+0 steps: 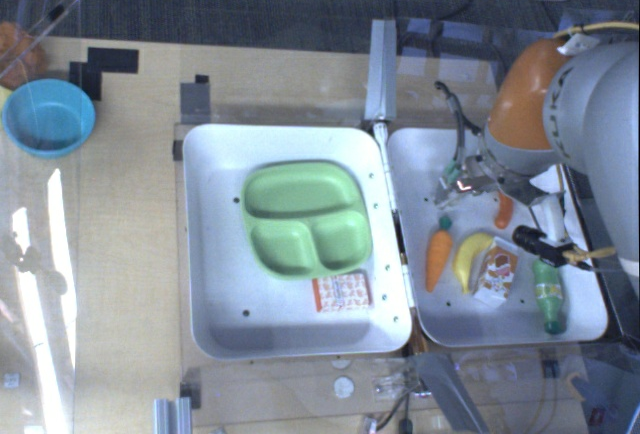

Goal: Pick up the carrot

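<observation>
We find the pincer (457, 184) over the far half of the right bin (420, 307), hanging from the grey arm with its orange band (525, 107) that reaches in from the right. From this slanted view we cannot tell how far the pincer is open, and we see nothing gripped in it. A small red glow shows on its body. Just nearer to us lies the carrot (437, 260) on the bin floor, its green top pointing up towards the pincer and its orange tip pointing towards the near rim. We see a gap between the carrot's top and the pincer, so the two look apart. Just beside the carrot on its right lies a yellow banana (470, 260), roughly parallel to it, and against the banana's right side rests a small white and red carton (497, 274). Farther right we see a green bottle (548, 294) lying lengthwise near the bin's right wall. A small red-orange thing (503, 212) lies right of the pincer, partly under the arm; we cannot tell what it is. The left bin (215, 252) holds a green divided plate (305, 219) near its middle, and a red and white packet (343, 293) touches the plate's near edge. Out on the tabletop (110, 272), well apart at the far left, stands a blue bowl (50, 117), with a black L-shaped piece (100, 67) just beyond it.
</observation>
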`<state>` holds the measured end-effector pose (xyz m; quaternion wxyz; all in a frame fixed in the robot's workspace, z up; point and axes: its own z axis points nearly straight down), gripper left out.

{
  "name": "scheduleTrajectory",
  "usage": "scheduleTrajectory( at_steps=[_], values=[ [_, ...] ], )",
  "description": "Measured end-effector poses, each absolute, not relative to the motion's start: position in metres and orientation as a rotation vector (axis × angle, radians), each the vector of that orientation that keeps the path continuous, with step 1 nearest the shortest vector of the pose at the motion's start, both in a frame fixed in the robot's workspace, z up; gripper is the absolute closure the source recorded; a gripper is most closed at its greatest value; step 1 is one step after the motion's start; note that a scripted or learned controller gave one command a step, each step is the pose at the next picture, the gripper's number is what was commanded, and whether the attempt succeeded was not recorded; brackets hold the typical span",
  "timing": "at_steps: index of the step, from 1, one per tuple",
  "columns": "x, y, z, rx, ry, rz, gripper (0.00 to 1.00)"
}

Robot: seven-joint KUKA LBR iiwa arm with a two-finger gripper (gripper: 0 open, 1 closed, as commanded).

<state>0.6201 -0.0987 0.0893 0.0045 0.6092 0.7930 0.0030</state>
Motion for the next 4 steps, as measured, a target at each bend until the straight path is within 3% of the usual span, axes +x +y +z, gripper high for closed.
scheduleTrajectory(
  at_steps=[1,2,3,4],
  values=[
    [0.620,-0.099,0.089,1.909,2.483,0.008,0.00],
    [0.580,-0.097,0.090,1.701,2.628,0.011,0.00],
    [0.583,-0.095,0.102,1.696,2.625,0.019,1.00],
    [0.583,-0.095,0.102,1.696,2.625,0.019,0.00]
  ],
)
